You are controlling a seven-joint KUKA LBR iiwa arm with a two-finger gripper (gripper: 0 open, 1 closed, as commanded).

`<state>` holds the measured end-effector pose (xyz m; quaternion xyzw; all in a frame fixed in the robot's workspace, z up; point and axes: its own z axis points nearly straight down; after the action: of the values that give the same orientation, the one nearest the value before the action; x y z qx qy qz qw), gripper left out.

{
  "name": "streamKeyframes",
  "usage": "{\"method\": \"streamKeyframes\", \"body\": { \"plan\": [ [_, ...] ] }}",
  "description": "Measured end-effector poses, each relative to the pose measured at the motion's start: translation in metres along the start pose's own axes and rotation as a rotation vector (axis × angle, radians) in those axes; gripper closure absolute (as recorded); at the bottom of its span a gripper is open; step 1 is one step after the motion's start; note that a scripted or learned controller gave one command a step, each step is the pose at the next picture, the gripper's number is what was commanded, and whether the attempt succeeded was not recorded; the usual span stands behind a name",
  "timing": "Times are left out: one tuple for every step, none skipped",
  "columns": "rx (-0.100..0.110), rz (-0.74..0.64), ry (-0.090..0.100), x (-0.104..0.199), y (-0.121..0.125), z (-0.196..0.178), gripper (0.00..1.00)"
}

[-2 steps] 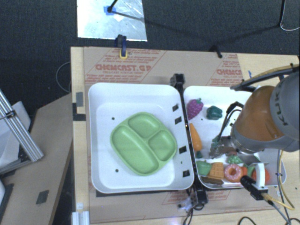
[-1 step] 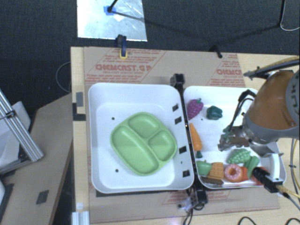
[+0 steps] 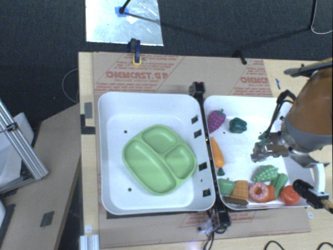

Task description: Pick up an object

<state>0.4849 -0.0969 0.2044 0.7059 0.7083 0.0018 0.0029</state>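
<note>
arm: grey KUKA arm with the orange band comes in from the right, wrist hanging over the right-hand shallow white bin (image 3: 244,104)

claw: the dark two-finger gripper (image 3: 264,153) hovers over bare bin floor in the middle of the right bin; honestly can't tell how far open it is from this angle, it's just a dark clump, and I see nothing caught in it

progress: I'd say nothing's picked yet, every toy looks like it's lying on the bin floor, so the whole grab-and-lift is left to do

nearest candidate: the bumpy green plastic bunch of grapes (image 3: 266,173) sits just below the claw, near but apart from it; my guess is that's the one it's going for, no promises though

front row: pink frosted toy donut (image 3: 258,191), a tan waffle-looking block (image 3: 240,190), a red tomato-ish piece (image 3: 289,195) and a smooth green pepper-ish piece (image 3: 226,185), all crowded along the near wall, some touching

back of bin: purple plastic grape cluster (image 3: 216,120) and a small dark green lumpy toy (image 3: 238,124), well apart from the claw

left edge: orange plastic carrot (image 3: 217,152) lying along the wall between the bins

left bin: other white bin (image 3: 112,113) holds a pale green divided plastic plate (image 3: 158,159), nobody's touching that
</note>
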Motion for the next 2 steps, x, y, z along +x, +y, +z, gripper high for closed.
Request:
{"method": "streamKeyframes", "body": {
  "plan": [
    [0.002, -0.002, 0.001, 0.0, 0.002, -0.021, 1.0],
    [0.002, -0.005, 0.002, 0.028, 0.04, -0.018, 1.0]
  ]
}}
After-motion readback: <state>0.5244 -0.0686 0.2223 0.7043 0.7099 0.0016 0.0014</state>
